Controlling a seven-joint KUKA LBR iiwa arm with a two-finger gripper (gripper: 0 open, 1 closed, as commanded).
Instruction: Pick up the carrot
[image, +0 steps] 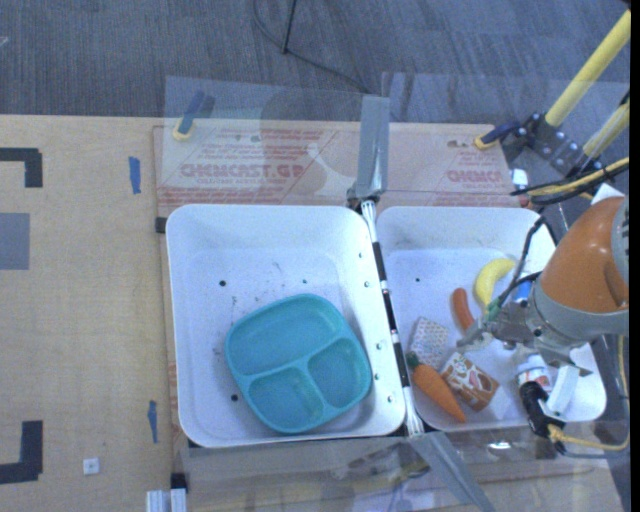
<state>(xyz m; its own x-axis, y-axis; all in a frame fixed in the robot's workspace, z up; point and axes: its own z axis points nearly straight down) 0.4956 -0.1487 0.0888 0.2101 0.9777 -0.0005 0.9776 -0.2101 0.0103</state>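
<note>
Bright, even overhead light, soft shadows inside the white bins (190, 240), slight overall blur.

A blue tray (298, 375) lies in the left bin (200, 240). In the right bin (430, 235), a banana (490, 278) lies behind a small sausage (462, 308). A brown packet (470, 381) lies near the sausage.

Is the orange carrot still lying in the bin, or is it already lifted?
Still lying in the bin. The orange carrot rests flat on the right white bin's floor near its front-left corner.
</note>
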